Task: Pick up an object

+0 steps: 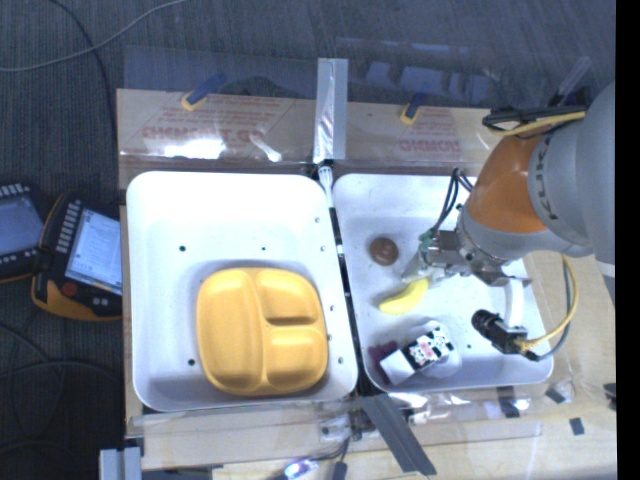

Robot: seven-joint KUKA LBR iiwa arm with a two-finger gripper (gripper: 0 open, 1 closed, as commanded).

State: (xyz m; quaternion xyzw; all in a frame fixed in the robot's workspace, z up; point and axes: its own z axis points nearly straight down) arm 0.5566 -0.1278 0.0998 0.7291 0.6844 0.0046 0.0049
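Note:
The right bin [500, 373] holds a yellow banana [403, 297] near its middle and a small brown round object [384, 250] up and left of it. At the bin's front lies a white carton with black cow patches [424, 352], and a dark purple piece [380, 353] sits at its left end. My gripper [436, 260] reaches in from the right and sits low over the banana's right end, between the banana and the brown object. Nothing shows between its tips.
The left bin [170, 218] holds a large yellow divided tray [262, 330] at its front. A ridge [340, 258] separates the two bins. A black cable connector [497, 329] hangs from the arm over the right bin's right side. A handheld pendant [80, 258] lies left of the bench.

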